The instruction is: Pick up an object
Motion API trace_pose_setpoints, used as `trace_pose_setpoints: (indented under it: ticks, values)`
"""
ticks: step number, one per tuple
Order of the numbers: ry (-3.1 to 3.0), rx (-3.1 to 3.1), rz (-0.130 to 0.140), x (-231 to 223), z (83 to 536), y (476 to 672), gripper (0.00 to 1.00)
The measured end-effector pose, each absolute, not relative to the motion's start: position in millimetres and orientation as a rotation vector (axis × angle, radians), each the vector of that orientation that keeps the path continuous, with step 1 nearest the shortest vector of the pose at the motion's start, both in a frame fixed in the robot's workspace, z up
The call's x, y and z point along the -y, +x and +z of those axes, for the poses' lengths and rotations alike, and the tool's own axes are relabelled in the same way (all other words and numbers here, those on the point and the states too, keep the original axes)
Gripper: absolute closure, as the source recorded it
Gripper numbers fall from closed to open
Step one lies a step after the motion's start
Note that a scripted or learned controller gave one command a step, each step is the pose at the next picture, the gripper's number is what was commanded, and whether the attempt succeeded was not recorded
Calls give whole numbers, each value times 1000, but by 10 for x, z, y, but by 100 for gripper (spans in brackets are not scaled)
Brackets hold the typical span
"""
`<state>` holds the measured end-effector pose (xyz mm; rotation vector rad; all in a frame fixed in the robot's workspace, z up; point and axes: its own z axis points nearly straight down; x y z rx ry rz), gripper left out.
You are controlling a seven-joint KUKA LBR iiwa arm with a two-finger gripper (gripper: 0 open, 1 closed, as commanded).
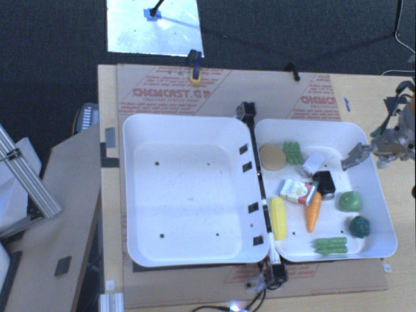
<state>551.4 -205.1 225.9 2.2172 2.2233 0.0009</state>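
Note:
The right bin (374, 174) holds several small items: a tan round disc (273, 156), a green ridged piece (292, 152), a white and grey cylinder (313, 162), a black block (324, 182), a red and white carton (298, 191), an orange carrot (313, 212), a yellow corn cob (277, 218), a green apple (350, 201), a dark teal lump (359, 226) and a green bean pod (330, 244). My gripper (356, 156) hangs over the bin's far right rim, above and right of the black block, with nothing seen held.
The left bin (188, 194) sits beside the right one, with black clips (250, 168) along the shared edge. Both rest on a cardboard sheet (169, 90). A yellow clamp (194, 75) stands at the back, and a metal frame (26, 181) at the left.

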Motion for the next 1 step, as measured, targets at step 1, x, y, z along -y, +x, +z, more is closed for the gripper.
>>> trace_pose_setpoints:
  ticks: [1]
  values:
    - [2224, -2228, -2, 1740, 769, 5402, 0]
